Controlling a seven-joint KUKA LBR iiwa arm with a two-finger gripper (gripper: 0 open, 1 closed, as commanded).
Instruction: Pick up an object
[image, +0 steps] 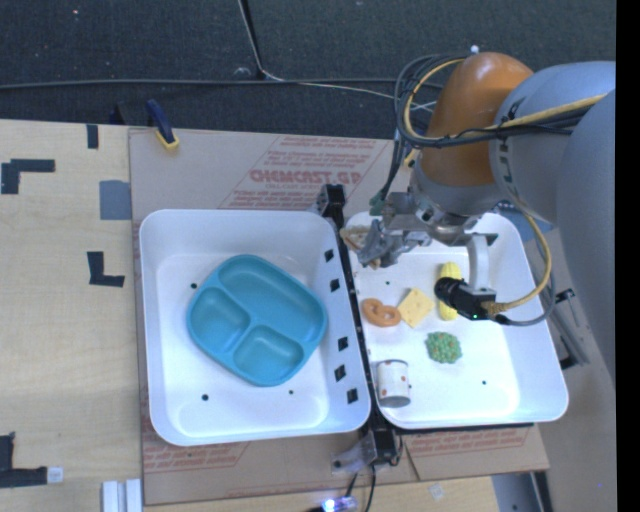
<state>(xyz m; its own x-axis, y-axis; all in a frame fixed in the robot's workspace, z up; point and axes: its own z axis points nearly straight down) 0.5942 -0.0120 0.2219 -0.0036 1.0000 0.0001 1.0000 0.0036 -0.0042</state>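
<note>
The right bin (500, 395) holds an orange pretzel-shaped piece (380, 313), a yellow cheese wedge (416, 306), a green broccoli floret (443, 347), a yellow corn piece (449, 273) and a small white can (391, 381) near the front. A tan item (355, 238) lies at the bin's back left corner. My gripper (378, 250) hangs over the back left part of this bin, just right of the tan item and above the pretzel piece. Nothing is visibly held in it.
The left bin (170, 400) holds a blue divided plate (257, 318). A black clip strip runs along the divider (340, 300) between the bins. Cables loop around the arm's wrist (470, 110). A black fitting (465, 298) hangs beside the corn.
</note>
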